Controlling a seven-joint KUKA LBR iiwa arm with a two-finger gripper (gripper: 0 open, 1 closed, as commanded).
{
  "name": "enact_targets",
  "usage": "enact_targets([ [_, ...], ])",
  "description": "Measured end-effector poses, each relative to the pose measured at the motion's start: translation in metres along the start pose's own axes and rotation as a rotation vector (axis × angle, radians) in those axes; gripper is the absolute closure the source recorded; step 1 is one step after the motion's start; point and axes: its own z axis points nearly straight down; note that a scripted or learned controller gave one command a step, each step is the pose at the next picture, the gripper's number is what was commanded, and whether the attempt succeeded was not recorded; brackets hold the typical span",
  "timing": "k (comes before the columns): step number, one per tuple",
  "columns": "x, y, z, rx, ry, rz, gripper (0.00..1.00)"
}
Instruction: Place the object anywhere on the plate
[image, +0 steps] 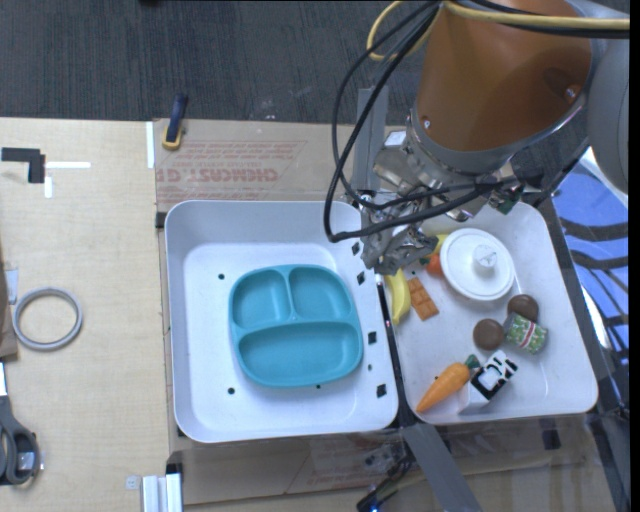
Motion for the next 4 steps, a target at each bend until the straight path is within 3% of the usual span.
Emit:
enact_targets([
  [1,0.042,0.037,0.006,-0.002,0.002,-0.167,1.0],
  [2,-0.015,0.069,0.019,-0.003,0.001,-0.314,1.0],
  [3,-0.081,0.047,0.041,-0.003,0.0,-0.525,1.0],
  [4,0.011,0.037,-0.01,-0.002,0.001,-0.514,1.0],
])
